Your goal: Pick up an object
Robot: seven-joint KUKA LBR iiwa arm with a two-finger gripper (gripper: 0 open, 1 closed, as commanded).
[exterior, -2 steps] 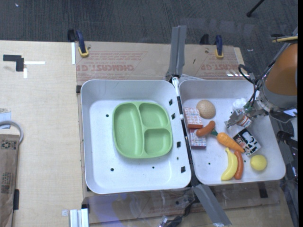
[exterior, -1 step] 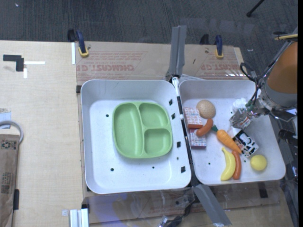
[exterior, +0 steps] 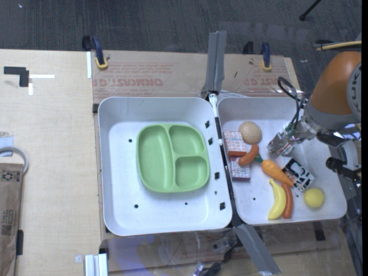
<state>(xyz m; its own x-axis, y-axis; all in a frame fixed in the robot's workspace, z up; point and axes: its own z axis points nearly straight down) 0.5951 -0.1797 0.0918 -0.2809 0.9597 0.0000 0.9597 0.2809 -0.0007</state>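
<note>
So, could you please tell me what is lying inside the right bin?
The right bin holds a beige egg, pink box, two sausages, carrot, banana, black-and-white item and lemon. The gripper hides whatever lies under it.

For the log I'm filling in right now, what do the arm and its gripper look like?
The arm is grey with a broad, rounded orange band above the wrist. A black cable loops beside the wrist. The gripper is a small metallic silver-grey piece at the arm's tip, over the right bin.

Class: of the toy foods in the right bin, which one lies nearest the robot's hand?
The carrot, just below the hand; the egg and banana lie farther.
</note>
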